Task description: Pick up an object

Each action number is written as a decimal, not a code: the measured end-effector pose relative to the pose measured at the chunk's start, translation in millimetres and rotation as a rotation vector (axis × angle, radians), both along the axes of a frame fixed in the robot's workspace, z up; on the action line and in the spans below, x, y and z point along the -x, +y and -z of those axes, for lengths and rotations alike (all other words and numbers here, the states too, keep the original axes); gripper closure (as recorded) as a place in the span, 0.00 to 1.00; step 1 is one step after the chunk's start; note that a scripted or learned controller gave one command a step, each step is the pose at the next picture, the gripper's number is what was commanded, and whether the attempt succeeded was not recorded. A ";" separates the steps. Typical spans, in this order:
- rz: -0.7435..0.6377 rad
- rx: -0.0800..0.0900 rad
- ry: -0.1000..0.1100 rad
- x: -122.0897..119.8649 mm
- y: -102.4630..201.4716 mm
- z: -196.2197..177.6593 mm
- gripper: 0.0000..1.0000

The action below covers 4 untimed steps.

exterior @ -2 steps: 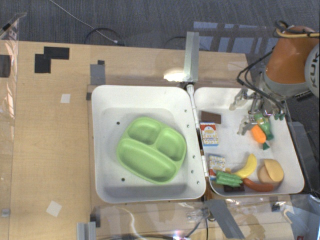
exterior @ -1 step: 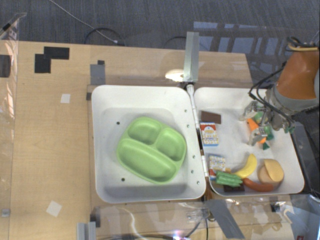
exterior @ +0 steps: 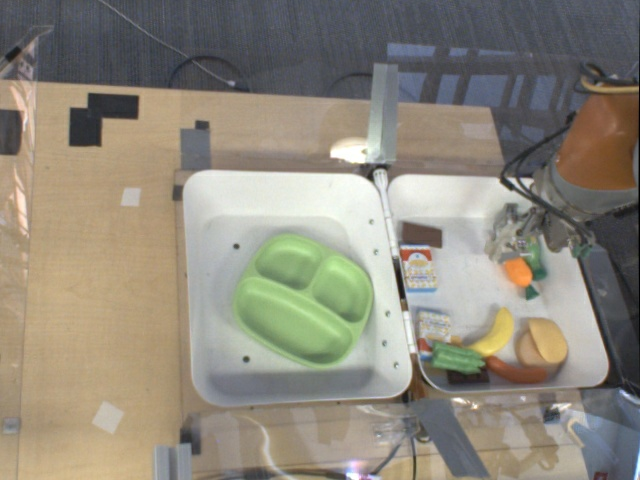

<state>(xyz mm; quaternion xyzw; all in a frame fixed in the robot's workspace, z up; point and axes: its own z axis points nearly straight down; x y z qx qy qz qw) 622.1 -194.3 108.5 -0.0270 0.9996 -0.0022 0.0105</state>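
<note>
My gripper (exterior: 515, 240) hangs low over the upper right part of the right bin (exterior: 470, 200), below the orange band of the arm (exterior: 600, 143). A small orange carrot-like toy with a green end (exterior: 518, 272) lies just in front of the gripper, touching or nearly touching its tip. Along the bin's front lie a yellow banana (exterior: 494, 332), a tan bun (exterior: 542, 343), a red sausage (exterior: 515, 371) and a green vegetable (exterior: 456, 357). On the bin's left side are a brown block (exterior: 421, 235), a small carton (exterior: 419, 267) and a small packet (exterior: 433, 324).
The left bin (exterior: 215, 208) holds a green divided plate (exterior: 303, 297). A metal post (exterior: 383, 118) stands behind the ridge between the two bins. Black cables run from the arm over the right bin's far right corner (exterior: 520, 168).
</note>
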 end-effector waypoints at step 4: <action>0.101 0.000 -0.003 -50.5 -11.7 -159.4 1.00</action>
